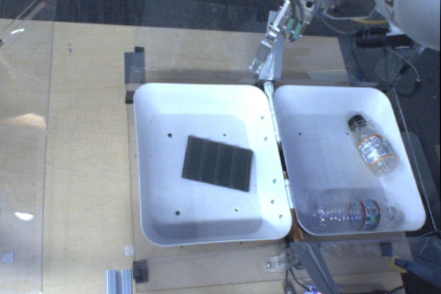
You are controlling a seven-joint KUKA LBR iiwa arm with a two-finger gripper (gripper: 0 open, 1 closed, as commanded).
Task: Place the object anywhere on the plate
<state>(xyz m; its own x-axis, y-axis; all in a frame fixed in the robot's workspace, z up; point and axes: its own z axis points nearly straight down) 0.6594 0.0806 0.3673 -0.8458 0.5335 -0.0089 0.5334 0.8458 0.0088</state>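
The task looks barely begun. The dark ridged plate (218, 162) lies flat in the left bin (155, 107), a little tilted against the bin's walls, and nothing rests on it. The things that could be placed sit in the right bin (313, 103): a small clear bottle (372, 146) with a dark cap lies near the far right wall, and a larger clear bottle (344, 213) with a greenish label lies on its side along the near wall; the two are apart from each other and well apart from the plate. The hand (265, 60) hangs above the tabletop (76, 148) just behind the seam where the two bins meet, over neither bottle, with nothing visible in it; I cannot tell whether it is apart or together. By my judgement everything is left: reach into the right bin, take up a bottle, carry it over the divide and set it on the plate.
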